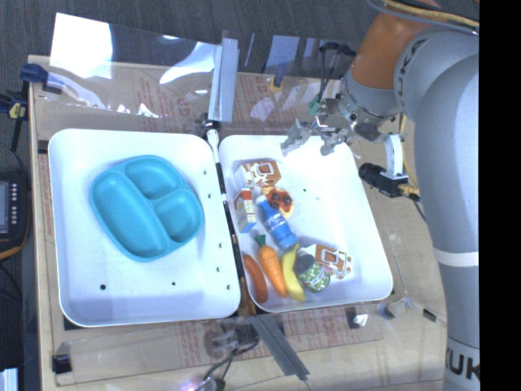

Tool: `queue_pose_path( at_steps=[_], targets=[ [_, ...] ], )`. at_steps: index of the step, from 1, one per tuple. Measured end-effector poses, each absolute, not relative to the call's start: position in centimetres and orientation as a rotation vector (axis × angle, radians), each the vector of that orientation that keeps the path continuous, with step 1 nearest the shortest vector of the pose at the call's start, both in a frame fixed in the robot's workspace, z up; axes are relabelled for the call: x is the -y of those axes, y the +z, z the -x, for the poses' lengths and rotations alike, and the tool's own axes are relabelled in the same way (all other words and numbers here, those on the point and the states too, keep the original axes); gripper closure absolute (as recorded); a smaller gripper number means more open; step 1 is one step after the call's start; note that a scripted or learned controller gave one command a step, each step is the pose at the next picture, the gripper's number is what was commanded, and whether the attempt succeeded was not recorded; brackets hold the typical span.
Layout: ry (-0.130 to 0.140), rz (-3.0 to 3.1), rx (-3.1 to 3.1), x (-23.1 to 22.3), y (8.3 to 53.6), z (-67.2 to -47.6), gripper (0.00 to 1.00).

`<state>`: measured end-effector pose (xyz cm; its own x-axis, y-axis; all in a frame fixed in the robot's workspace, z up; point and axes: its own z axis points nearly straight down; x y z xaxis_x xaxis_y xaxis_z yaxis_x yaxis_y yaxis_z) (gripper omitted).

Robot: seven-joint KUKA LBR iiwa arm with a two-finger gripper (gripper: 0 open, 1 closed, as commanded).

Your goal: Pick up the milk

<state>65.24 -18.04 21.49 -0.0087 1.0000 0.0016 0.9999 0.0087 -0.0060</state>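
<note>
Milk (259, 172) here is a small white carton with orange-brown print, lying in the right bin (370, 243) near that bin's far left corner; its long axis runs roughly left to right across the view, though which end is the top is too small to tell. Going from the left, the left bin (73, 275) holds a blue divided plate (146, 206). In the right bin, just nearer than the milk, lie a smaller carton (244, 206), a blue bottle (277, 225) tilted diagonally, and an orange-and-black item (281, 199). Nearer again lie a red piece (255, 277), a carrot (273, 272), a banana (291, 274), a green round item (313, 278) and a second printed carton (334, 259). The gripper (313, 139) hangs over the right bin's far rim, right of the milk and apart from it, its fingers spread with nothing between them.
</note>
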Motion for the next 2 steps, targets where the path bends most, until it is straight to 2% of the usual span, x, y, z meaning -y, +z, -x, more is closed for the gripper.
queue_pose_path(
  at_steps=[1,2],
  targets=[
    [-0.020,2.208,2.260,14.67,11.89,-66.32,0.00],
    [-0.025,2.150,2.332,14.33,11.63,-66.76,0.00]
  ],
)
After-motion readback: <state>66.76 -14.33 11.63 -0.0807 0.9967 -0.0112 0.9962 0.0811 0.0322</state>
